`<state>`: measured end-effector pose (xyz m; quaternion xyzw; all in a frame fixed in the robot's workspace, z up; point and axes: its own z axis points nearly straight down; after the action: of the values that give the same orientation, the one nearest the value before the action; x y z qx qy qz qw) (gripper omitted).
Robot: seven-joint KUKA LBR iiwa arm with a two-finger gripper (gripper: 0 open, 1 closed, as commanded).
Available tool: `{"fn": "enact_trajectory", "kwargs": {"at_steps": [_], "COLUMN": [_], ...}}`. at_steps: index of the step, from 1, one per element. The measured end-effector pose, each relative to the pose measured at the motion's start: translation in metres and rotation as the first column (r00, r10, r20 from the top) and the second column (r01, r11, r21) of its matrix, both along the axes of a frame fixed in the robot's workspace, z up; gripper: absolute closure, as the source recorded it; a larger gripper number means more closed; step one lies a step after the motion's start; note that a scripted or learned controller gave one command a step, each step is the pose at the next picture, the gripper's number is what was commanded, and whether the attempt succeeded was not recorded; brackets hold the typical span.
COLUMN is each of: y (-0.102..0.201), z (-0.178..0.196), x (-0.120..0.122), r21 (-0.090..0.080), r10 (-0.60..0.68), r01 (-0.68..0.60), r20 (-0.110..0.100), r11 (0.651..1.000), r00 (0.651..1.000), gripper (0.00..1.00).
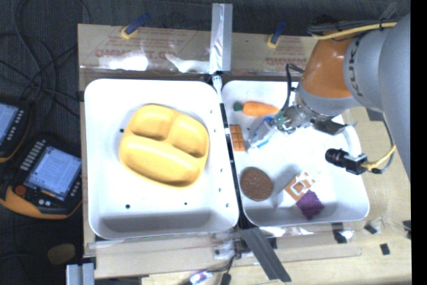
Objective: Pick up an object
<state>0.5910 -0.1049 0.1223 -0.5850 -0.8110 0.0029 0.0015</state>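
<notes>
We see the tool (283, 121) low in the right bin (357, 193), next to the orange carrot (259, 108). We cannot tell its grip.

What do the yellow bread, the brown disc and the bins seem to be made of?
Bread: probably plastic or foam, smooth with a soft sheen. Brown disc: unclear, perhaps plastic or rubber; matte and finely speckled. Bins: likely moulded plastic, white, smooth, rounded corners.
</notes>
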Motion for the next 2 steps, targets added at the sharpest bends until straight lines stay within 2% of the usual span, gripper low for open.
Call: {"fn": "enact_trajectory", "kwargs": {"at_steps": [1, 2], "y": [-0.0181, -0.0173], "z": [-0.0344, -0.027], "x": [0.0079, 0.0099], "r21": [0.002, 0.003], "r10": [0.051, 0.051], "r01": [-0.051, -0.051], "r20": [0.012, 0.016], "r11": [0.999, 0.999], "r00": [0.999, 0.999], "gripper": [0.0, 1.0]}}
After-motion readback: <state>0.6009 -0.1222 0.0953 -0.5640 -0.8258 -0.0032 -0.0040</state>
